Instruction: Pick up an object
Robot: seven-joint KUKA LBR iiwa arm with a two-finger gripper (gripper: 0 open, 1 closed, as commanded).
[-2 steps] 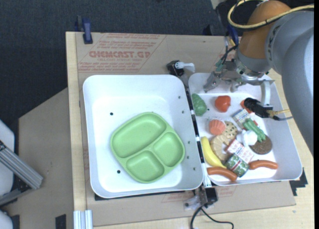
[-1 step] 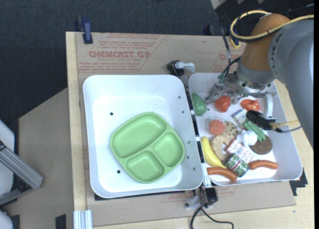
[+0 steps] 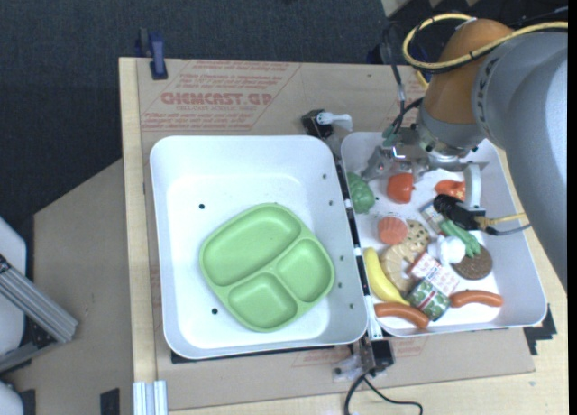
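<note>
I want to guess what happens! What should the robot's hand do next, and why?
Probably lower straight down a little. The hand hangs over the right bin, close above the red tomato, and nothing shows between its fingers yet.

One fixed camera hung above the bench (image 3: 243, 88), looking down slantwise on both bins (image 3: 180, 170), fairly near.
</note>
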